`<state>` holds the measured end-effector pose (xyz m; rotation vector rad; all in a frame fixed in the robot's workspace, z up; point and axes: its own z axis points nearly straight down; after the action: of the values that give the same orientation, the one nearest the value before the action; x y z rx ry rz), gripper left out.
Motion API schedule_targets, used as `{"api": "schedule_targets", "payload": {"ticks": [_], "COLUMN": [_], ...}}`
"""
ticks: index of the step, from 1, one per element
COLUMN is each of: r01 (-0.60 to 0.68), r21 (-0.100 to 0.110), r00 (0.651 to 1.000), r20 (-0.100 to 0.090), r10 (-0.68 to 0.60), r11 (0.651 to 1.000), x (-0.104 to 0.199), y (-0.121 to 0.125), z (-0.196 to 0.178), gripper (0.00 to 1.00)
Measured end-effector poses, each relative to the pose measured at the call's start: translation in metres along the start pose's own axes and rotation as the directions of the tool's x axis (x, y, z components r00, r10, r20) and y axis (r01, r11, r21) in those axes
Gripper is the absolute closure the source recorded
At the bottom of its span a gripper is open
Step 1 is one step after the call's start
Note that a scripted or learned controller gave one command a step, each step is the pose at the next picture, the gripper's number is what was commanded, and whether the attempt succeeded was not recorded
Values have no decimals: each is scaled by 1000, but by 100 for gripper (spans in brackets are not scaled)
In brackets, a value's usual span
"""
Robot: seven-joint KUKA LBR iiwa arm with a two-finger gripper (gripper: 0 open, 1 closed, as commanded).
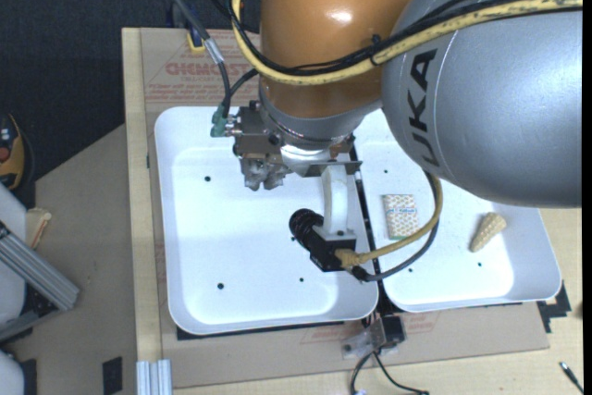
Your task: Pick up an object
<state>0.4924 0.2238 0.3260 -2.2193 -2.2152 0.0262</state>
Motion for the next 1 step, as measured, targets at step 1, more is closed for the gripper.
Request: {"api": "schedule_targets", "payload": {"ticks": [1], "r01": [4], "r21": [-29], "r00": [1000], "r20": [-15], "r10": [-4], "r11": [1000], "x": [0], "y": [-15], "z": [-124], "gripper": [100]}}
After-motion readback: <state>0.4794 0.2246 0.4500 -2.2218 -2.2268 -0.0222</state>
